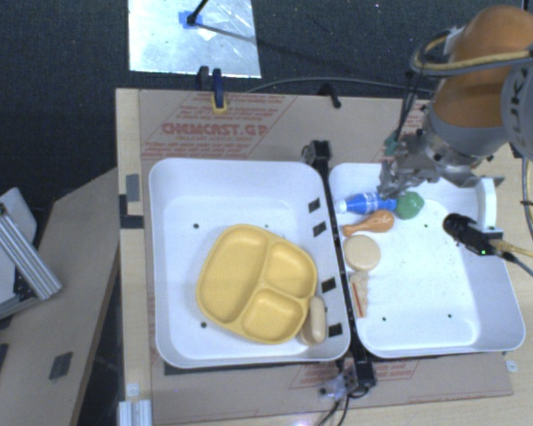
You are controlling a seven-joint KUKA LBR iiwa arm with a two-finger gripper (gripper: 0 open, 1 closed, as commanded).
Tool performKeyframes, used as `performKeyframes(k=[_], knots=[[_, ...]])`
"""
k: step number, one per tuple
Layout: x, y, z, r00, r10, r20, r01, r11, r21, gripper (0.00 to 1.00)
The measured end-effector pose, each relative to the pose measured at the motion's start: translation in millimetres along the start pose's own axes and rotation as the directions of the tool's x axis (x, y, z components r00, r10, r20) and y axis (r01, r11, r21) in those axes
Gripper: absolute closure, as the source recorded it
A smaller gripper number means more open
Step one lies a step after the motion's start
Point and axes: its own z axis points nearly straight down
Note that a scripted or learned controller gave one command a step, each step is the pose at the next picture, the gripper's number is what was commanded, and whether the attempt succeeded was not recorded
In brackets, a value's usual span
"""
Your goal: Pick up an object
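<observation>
In the right bin (pixel 480 327), upper middle of the frame, my tool (pixel 393 185) hangs over the blue-and-white bottle (pixel 364 204) beside the green ball (pixel 409 205). I cannot tell its opening. Descending centred on the bottle should avoid the ball.

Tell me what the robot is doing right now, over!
Gripper low over right bin, above blue bottle. Nothing seen held. Green ball and orange drumstick crowd close.

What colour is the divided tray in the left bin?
Yellow: the divided tray shows clearly in the camera view.
</observation>
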Motion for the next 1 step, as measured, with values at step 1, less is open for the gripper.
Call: performKeyframes(k=[1], knots=[[50.8, -8.1, 16.8, 1.000, 0.000, -0.001, 0.000, 1.000, 0.000, 1.00]])
